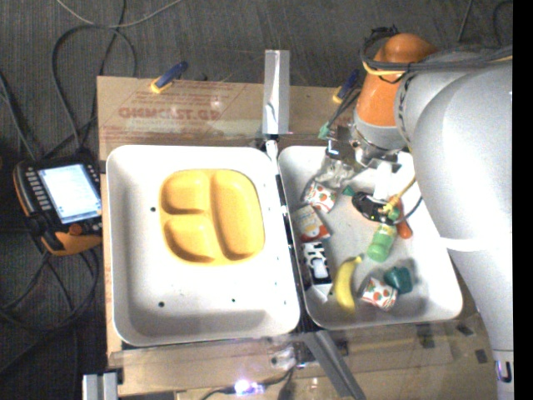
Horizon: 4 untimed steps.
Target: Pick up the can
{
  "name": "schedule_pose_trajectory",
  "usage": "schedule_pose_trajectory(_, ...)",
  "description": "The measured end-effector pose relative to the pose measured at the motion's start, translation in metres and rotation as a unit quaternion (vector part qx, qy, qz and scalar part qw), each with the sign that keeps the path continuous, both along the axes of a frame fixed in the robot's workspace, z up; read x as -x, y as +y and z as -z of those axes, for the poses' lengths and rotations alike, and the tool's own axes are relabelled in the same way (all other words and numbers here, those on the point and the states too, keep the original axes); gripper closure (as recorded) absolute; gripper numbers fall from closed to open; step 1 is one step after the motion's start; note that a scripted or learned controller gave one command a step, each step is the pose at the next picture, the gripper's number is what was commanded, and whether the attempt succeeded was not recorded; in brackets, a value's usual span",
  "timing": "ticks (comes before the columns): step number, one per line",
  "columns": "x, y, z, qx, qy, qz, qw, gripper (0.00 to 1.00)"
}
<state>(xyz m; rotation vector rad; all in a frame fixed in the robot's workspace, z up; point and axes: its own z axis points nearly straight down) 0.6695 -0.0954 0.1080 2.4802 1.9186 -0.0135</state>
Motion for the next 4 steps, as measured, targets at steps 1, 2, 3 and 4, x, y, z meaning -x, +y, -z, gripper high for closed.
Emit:
schedule_pose_trajectory(1,0.001,0.007,-0.109,-0.0031,0.0,-0.122,0.9925,1.0)
schedule_pose_trajectory(2,0.089,-0.053,-0.121,-0.0048,0.001,-0.197,0.9803,1.0)
schedule_pose_trajectory(3,0.08,-0.09,-0.19,-0.004,0.0,-0.349,0.9371,1.0)
schedule_pose_trajectory(4,0.1,-0.108,-0.143,-0.0051,0.001,-0.595,0.8038,1.0)
